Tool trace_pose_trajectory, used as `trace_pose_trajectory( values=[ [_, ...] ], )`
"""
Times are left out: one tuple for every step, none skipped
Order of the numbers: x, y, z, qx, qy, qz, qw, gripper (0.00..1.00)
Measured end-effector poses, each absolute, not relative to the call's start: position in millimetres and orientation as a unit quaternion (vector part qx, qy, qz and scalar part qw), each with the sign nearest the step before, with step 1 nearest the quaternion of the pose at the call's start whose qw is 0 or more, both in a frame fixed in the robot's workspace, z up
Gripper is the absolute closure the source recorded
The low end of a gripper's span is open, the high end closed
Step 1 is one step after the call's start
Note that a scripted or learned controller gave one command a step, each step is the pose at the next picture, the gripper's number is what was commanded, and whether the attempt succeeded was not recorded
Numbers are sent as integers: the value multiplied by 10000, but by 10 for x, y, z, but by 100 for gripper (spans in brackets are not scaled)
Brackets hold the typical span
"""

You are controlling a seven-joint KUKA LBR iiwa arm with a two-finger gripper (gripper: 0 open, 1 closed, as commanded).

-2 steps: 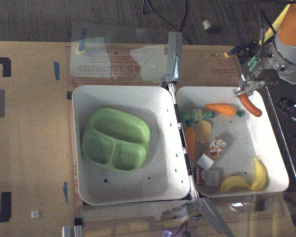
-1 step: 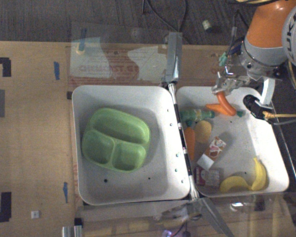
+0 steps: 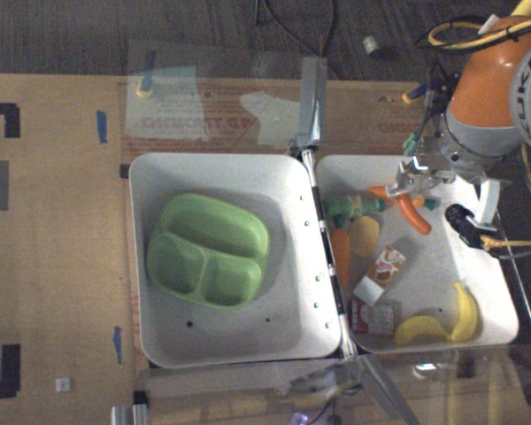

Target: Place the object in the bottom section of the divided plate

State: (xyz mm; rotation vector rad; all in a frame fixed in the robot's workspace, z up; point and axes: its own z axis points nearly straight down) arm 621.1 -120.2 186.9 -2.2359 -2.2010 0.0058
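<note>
Toy food lies jumbled in the right white bin [image 3: 504, 312], and none of it is on the green divided plate [image 3: 209, 250], which sits alone in the left white bin [image 3: 150, 326]. Which piece is meant cannot be told from the view. The pincer [image 3: 413, 187] hangs over the upper part of the right bin, its metal fingers low above an orange carrot-shaped piece [image 3: 414, 213] — whether they are spread or pressed together, or touching that piece, I cannot tell, as the tips are small and blurred. The grey arm with its orange band [image 3: 482, 87] comes in from the right.

The plate is smooth moulded plastic with rounded corners — one long section at the top and two smaller ones below. Both bins are shallow, matt white with rounded walls, and they meet along a metal divider. In the right bin a second orange carrot [image 3: 341, 255] lies along the left wall, a pale yellow rounded piece [image 3: 365, 235] just beside it, and a green piece [image 3: 341, 207] above. A small printed carton [image 3: 382, 273] lies tilted near the middle, a red-and-white packet [image 3: 374, 317] below it. Two yellow bananas [image 3: 442, 321], curved and glossy, rest at the lower right corner. The desk [image 3: 53, 264] is bare brown board with blue tape marks.
</note>
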Motion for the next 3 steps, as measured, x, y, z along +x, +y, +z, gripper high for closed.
trace_pose_trajectory(
  values=[
    [6089,-1566,2267,-7686,-6398,10,0,100],
    [6089,-1565,2267,-7686,-6397,11,1,0],
    [5403,-1811,1019,-7660,-6429,5,-2,0]
  ],
)
